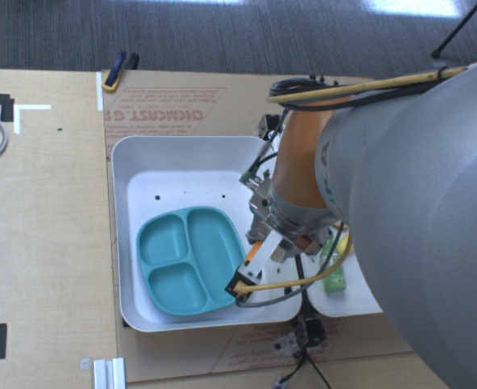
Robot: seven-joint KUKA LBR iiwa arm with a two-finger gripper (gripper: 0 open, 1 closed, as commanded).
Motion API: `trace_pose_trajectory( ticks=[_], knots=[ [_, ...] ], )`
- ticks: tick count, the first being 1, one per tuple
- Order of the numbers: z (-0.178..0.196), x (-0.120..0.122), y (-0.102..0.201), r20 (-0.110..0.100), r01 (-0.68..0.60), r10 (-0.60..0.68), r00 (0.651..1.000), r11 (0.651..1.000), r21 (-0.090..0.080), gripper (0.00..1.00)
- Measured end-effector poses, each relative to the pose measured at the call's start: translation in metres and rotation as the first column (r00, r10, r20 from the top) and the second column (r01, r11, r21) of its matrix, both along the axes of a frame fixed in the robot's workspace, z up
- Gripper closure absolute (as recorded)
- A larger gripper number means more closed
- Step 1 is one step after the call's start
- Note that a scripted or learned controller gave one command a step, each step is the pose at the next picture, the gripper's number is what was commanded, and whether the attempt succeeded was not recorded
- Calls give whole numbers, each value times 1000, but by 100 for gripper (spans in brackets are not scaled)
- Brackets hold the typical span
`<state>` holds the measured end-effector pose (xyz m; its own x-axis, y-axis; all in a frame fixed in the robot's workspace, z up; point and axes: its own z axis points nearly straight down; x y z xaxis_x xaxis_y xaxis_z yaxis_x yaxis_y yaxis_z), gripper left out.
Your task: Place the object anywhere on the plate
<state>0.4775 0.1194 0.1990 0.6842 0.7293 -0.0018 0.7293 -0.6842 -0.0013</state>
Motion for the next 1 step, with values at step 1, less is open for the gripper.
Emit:
trace_pose_trajectory(
  ticks=[1],
  knots=[
    [0,0,0,0,-1,1,1000,1000,0,0]
  ],
)
